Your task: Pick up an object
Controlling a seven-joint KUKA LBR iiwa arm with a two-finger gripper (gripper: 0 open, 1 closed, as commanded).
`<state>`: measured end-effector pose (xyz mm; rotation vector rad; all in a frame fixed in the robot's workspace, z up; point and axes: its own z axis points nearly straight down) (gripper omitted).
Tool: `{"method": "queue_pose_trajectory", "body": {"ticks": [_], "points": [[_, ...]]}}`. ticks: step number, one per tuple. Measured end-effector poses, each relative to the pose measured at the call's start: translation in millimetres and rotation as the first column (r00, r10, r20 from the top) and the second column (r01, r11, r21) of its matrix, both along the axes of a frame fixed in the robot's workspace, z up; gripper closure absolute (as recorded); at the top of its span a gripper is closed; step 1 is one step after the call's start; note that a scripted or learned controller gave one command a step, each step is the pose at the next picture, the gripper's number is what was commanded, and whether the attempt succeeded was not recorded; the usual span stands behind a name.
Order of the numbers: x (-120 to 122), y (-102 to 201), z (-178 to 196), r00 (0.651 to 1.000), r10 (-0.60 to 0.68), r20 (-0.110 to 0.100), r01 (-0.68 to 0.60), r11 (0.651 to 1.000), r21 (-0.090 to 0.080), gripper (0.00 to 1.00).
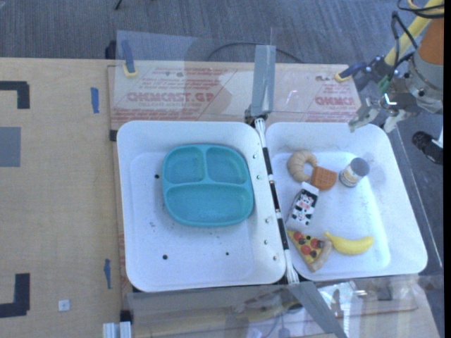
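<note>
Above the right bin's [405,189] far right corner: gripper [373,115] hovering, fingers spread apart, nothing between them.

Inside that bin, 6 candidate objects noted:
- croissant [301,163] near the divider;
- cracker [324,178] touching it;
- small can [354,171] just beside the cracker, closest to the gripper;
- cow-print carton [304,208] at centre;
- pizza slice [311,248] and banana [350,244] at the near edge.

Left bin [134,210]: 1 teal divided plate [208,185].

Judged status: no pick begun, nothing lifted.

Risks, as judgement:
- crowding of croissant, cracker and can, likely to leave 1 finger landing on a neighbour;
- round can, prone to rolling or tipping out of a pinch;
- flat cracker and pizza slice, little height to catch;
- descent near the bin wall, chance of striking the rim.
</note>
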<state>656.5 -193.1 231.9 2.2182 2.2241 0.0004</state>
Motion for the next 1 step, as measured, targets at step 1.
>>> {"method": "queue_pose_trajectory", "body": {"ticks": [1], "points": [[-19.7,2.7,-135.4,0.997,0.081,0.004,-0.081,0.997,-0.002,0.0]]}}
